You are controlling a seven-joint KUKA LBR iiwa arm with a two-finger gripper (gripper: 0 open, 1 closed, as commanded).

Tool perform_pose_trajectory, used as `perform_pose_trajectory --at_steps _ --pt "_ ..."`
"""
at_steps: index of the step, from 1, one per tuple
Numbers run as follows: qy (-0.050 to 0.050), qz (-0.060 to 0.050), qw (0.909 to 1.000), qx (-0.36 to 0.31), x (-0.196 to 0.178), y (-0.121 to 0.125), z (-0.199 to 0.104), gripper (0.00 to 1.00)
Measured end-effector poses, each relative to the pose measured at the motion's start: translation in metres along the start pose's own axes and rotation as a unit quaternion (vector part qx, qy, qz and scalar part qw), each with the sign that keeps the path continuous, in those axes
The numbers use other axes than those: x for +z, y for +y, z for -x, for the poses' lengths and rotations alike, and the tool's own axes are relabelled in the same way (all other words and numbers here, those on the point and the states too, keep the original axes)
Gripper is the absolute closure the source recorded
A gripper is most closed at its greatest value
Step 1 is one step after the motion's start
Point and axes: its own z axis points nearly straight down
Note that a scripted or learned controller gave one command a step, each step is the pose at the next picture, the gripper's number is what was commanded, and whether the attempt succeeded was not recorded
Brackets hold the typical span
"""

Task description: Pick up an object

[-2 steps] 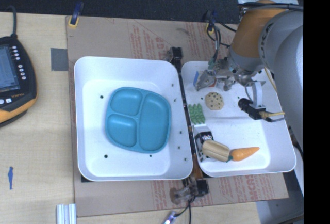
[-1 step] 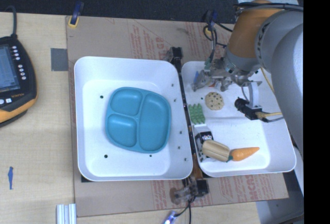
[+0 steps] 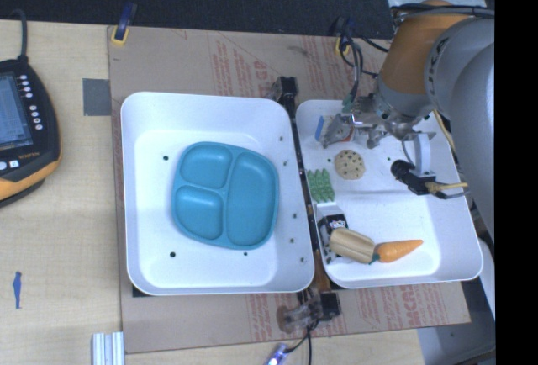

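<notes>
the grey arm with its orange band comes in from the right and bends down over the far part of the right bin. the claw hangs low near the far wall of this bin, just above the cookie; whether it is spread or pressed together i cannot tell. beside the cookie lies a green ridged piece. at the near side lie a bread roll and a carrot, touching. the left bin holds a blue divided plate.
</notes>
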Motion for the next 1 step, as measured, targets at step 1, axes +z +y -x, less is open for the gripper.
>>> perform_pose_trajectory --at_steps 1 --pt "0.000 -0.002 1.0000 -0.001 0.0004 -0.0135 -0.0166 0.00"
